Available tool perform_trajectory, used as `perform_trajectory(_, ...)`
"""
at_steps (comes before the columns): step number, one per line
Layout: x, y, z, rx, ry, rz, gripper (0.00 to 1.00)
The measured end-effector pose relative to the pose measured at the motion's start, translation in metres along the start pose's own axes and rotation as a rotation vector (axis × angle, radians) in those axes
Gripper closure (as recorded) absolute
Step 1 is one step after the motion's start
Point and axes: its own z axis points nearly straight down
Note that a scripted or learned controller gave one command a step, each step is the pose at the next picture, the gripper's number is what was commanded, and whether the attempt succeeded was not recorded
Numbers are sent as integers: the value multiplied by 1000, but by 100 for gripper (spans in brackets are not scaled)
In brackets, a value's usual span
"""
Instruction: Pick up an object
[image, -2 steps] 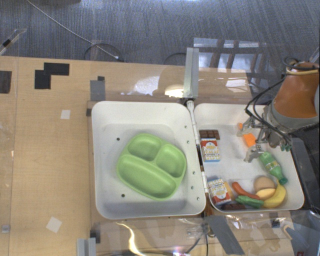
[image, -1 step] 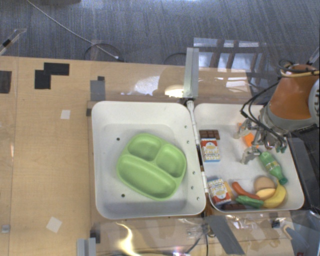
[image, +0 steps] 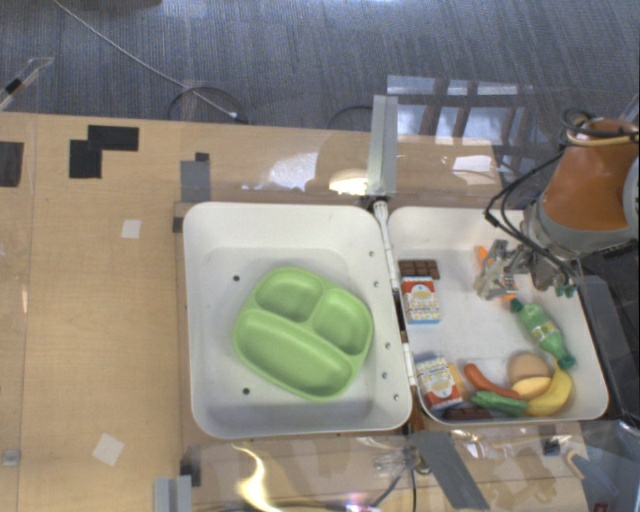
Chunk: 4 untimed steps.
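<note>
My gripper (image: 503, 277) hangs low in the upper right part of the right bin (image: 452, 240), below the orange band of the arm (image: 592, 190). A small orange object (image: 484, 256) shows in bits beside and under it. Just below and right of the gripper lies a green bottle (image: 542, 330). Nothing can be seen held in the gripper.
The left bin (image: 215, 250) holds a green divided plate (image: 303, 330). The right bin also holds a chocolate bar (image: 419, 269), a small carton (image: 422, 301), a second carton (image: 437, 378), a red sausage (image: 484, 380), a green vegetable (image: 498, 402), a tan roll (image: 528, 368) and a banana (image: 555, 393).
</note>
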Motion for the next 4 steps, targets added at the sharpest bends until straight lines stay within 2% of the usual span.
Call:
perform_trajectory(1,1,-5,-165,1,4,-185,100)
perform_trajectory(2,10,60,-161,-5,19,14,100)
perform_trajectory(3,10,58,-161,-4,19,16,0)
perform_trajectory(4,-49,49,5,-5,36,121,0)
